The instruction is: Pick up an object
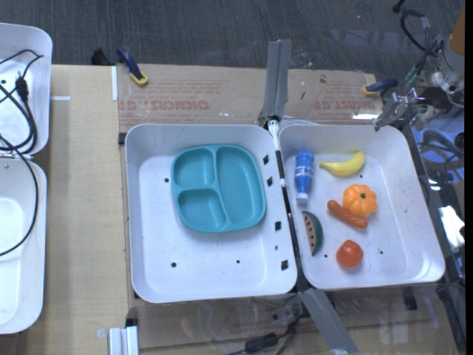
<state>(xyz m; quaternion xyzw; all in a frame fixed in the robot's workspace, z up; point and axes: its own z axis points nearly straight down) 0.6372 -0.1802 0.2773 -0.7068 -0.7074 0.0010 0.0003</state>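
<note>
Whether the jaws are parted or closed cannot be told: the gripper [395, 109] is a small dark tangle beyond the far right corner of the right bin [421, 205], the arm cut off by the frame. Inside that bin lie a banana [344, 165], blue bottle [303, 173], orange pumpkin [360, 199] partly covering a carrot-like piece [344, 214], watermelon slice [313, 232] and tomato [349, 254].
</note>
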